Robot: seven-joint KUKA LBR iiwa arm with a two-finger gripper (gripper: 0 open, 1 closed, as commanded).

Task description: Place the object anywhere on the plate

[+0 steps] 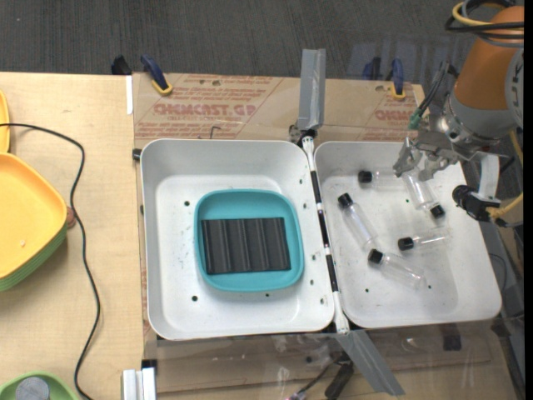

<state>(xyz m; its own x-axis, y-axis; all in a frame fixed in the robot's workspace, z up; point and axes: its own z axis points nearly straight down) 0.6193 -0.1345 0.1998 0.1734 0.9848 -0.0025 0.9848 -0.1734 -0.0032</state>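
Several clear tubes with black caps lie scattered in the right bin (pixel 466 302). One long tube (pixel 359 221) is near the bin's left wall, another (pixel 400 267) lies lower down, and a third (pixel 422 241) sits to its right. A teal plate (pixel 247 205) with a dark ribbed middle rests in the left bin (pixel 166 290). My gripper (pixel 420 167) hangs over the back right of the right bin. A capped tube (pixel 425 198) lies directly below it. Whether that tube is touched by the gripper is unclear.
A grey post (pixel 311 90) rises behind the seam between the bins. Yellow dishes (pixel 25 219) and a black cable (pixel 83 248) lie on the wooden bench to the left. Printed cardboard (pixel 216 107) sits behind the bins, held by blue clamps.
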